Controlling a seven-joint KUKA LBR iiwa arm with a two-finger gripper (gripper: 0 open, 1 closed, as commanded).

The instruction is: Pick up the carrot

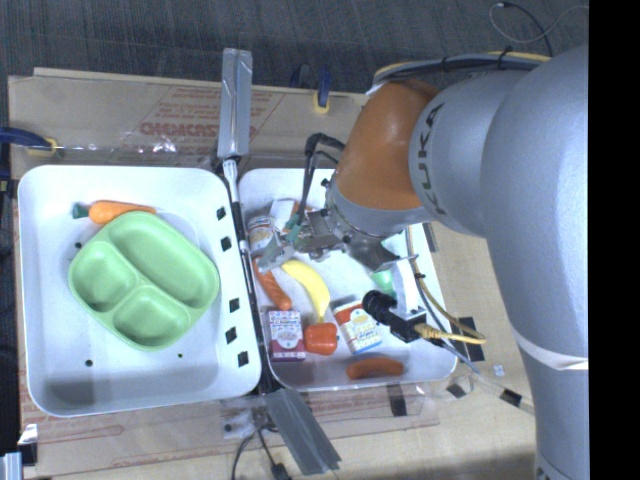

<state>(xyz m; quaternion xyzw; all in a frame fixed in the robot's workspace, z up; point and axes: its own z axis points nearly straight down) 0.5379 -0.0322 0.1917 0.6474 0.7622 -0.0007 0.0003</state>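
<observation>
An orange carrot point(120, 210) with a green stalk end lies in the left bin point(40, 298), at the far edge, touching the rim of a green divided plate point(145, 278). My gripper point(298, 230) is low over the right bin point(435, 363), near its far left part, beside a small can point(262, 234). The grey arm and its orange band cover much of that bin. A second orange, carrot-like piece point(273, 289) lies by the right bin's left wall, just below the gripper.
The right bin holds a banana point(308, 286), a red tomato point(321, 339), a brown sausage point(376, 369), and small printed boxes point(286, 334). A black cable plug point(395, 318) hangs off the arm. A divider wall point(236, 268) separates the bins.
</observation>
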